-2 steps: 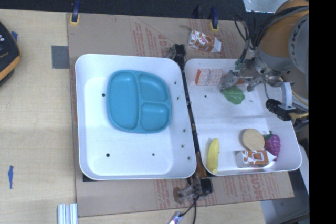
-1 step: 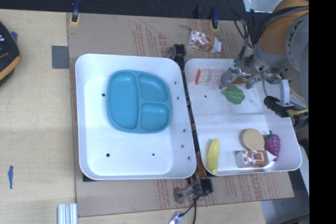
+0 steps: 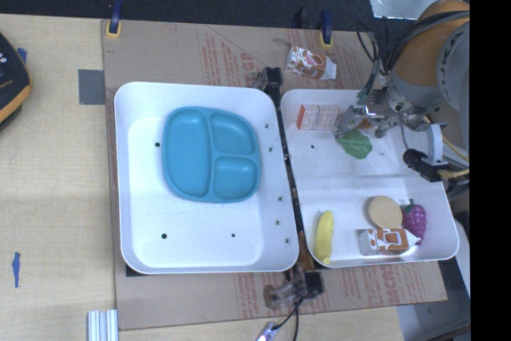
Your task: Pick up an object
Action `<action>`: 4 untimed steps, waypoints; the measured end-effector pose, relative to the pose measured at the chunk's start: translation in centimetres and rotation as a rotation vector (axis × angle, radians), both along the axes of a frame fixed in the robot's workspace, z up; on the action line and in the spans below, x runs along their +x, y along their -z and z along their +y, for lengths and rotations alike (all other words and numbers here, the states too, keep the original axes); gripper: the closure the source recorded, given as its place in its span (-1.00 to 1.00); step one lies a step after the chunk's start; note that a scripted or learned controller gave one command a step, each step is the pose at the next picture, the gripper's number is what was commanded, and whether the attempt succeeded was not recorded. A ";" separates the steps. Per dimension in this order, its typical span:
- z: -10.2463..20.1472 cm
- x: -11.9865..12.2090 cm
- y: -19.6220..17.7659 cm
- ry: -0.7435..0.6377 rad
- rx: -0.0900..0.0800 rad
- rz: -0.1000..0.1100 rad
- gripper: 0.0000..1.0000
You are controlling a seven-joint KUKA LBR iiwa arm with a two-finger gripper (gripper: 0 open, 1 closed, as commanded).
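Hovering just over a green object (image 3: 354,144) near the right bin's (image 3: 343,259) far end, the gripper (image 3: 357,121) shows no telling finger state. A banana (image 3: 323,235), cookie (image 3: 385,212), grapes (image 3: 414,220) and 2 cartons share that bin; the left bin (image 3: 136,243) holds 1 blue plate (image 3: 211,154).

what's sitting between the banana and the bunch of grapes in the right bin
In the camera view, a tan round cookie and a small carton lie between the banana and the grapes.
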State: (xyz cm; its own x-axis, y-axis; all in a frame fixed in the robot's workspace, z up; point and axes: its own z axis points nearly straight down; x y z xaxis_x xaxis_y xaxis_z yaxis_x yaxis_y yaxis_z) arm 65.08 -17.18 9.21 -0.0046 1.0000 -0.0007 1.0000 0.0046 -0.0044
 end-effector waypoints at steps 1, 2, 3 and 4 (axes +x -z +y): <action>2.2 0.5 0.0 -0.002 0.000 -0.001 -1.00; -1.0 -1.6 0.0 0.001 0.000 0.000 -1.00; 3.2 0.4 0.0 -0.002 0.000 -0.002 -1.00; 0.6 -1.9 0.0 0.000 -0.001 0.000 -1.00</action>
